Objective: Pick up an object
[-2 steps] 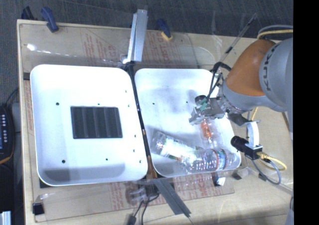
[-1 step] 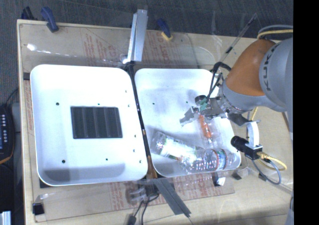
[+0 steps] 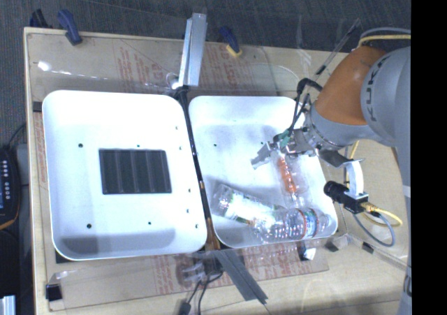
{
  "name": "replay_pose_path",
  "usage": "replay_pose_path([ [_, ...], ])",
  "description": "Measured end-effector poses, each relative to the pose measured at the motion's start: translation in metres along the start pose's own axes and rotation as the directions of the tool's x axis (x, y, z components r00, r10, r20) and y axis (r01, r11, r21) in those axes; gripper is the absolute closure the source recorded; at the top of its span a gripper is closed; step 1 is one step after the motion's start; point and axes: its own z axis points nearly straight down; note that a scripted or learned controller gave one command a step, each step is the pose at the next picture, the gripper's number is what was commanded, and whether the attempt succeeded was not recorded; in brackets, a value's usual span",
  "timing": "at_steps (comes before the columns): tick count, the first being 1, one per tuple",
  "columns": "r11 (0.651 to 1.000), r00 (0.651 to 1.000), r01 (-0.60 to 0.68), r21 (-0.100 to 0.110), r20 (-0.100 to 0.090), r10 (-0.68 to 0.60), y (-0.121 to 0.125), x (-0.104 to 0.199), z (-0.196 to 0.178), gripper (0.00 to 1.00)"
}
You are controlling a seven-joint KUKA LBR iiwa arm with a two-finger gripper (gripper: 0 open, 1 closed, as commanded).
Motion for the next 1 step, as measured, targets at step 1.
replay_pose_path([
  [1,1.0,1.0,0.0,0.0,0.0,0.0,0.0001,0.0001,0.0,0.0],
])
